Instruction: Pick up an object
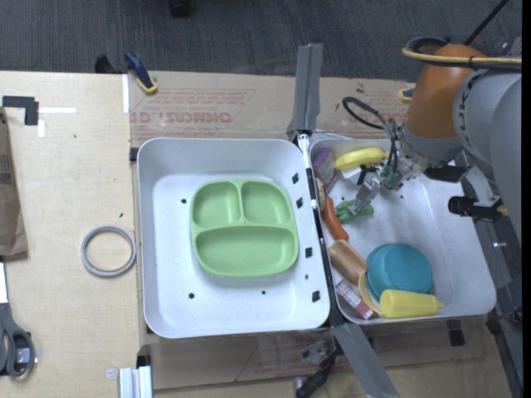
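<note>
Yellow banana [359, 157] just left of gripper [383, 177]; gripper low in right bin [465, 247], finger state unclear. Nothing visibly held; pick seemingly not yet done.

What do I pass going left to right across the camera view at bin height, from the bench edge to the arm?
Grey ring → green divided plate in the left bin → orange hot dog in the right bin → blue bowl → grey arm.
</note>
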Available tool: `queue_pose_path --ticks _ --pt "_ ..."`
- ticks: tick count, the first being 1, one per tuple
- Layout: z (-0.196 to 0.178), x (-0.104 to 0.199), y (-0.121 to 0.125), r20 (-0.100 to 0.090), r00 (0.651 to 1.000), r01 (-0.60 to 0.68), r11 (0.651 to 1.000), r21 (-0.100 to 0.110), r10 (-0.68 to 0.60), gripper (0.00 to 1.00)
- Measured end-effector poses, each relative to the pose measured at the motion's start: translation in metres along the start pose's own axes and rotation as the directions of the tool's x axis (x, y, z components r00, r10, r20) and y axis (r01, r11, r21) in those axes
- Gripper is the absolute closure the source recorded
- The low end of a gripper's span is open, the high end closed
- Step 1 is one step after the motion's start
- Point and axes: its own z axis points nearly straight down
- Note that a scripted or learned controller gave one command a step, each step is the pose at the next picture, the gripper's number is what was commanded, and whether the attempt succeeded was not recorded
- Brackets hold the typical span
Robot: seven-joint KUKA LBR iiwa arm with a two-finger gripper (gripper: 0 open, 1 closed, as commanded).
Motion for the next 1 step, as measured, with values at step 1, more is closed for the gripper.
queue_pose_path --ticks 1 --pt "-0.0090 0.0426 -0.0237 0.007 0.977 -0.214 0.975 -0.059 0.215 0.00"
